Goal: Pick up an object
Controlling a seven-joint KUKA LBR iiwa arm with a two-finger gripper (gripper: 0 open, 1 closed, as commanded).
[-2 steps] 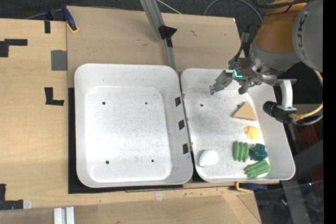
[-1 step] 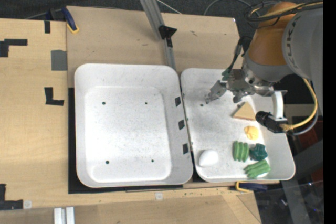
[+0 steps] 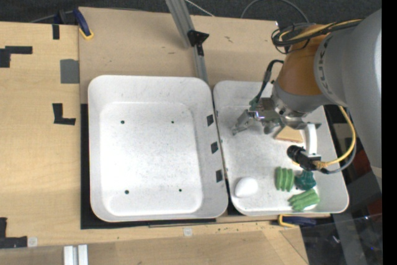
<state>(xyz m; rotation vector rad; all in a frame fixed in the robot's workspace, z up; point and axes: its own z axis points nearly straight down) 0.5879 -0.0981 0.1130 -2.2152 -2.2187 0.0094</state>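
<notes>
Pale wooden tabletop (image 3: 142, 40) carried two shallow white bins side by side, with dark floor beyond it. Over the right white plastic bin (image 3: 236, 99) hung the grey arm with its orange band (image 3: 301, 74), its pincer (image 3: 251, 121) low above the speckled bin floor near the middle. Whether the pincer was spread or clenched could not be told, and nothing showed between its tips. At that bin's near end lay a small white rounded lump (image 3: 246, 187), a ribbed green object (image 3: 284, 179), a dark teal piece (image 3: 305, 181) and a second, lighter green ribbed object (image 3: 304, 199), all well apart from the pincer. A tan flat piece (image 3: 290, 133) lay partly hidden under the wrist. On the left sat the larger white plastic bin (image 3: 149, 146).
</notes>
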